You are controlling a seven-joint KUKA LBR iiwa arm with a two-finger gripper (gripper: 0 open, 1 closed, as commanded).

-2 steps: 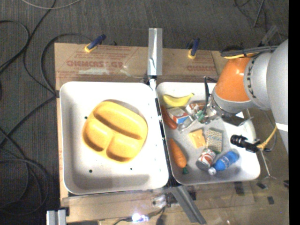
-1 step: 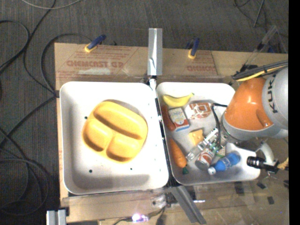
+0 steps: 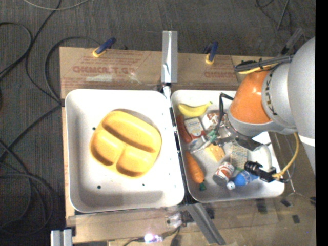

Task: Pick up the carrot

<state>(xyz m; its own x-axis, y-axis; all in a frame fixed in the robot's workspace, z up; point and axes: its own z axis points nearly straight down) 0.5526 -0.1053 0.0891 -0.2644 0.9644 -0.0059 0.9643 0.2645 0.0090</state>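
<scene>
The carrot [image 3: 193, 169] is orange with a small green end. It lies in the right bin [image 3: 277, 191] along the left wall, near the front. My gripper [image 3: 209, 136] is down in the middle of the same bin among the clutter, up and to the right of the carrot and apart from it. The grey arm with its orange band [image 3: 250, 102] covers the bin's right and back part. Nothing of the carrot is between the gripper's parts.
A banana [image 3: 193, 108], a red item [image 3: 180, 129], small packets [image 3: 192, 127], a can [image 3: 223, 173] and a blue-capped bottle [image 3: 241, 179] crowd the right bin. In the left bin [image 3: 82, 188] rests a yellow divided plate [image 3: 126, 142].
</scene>
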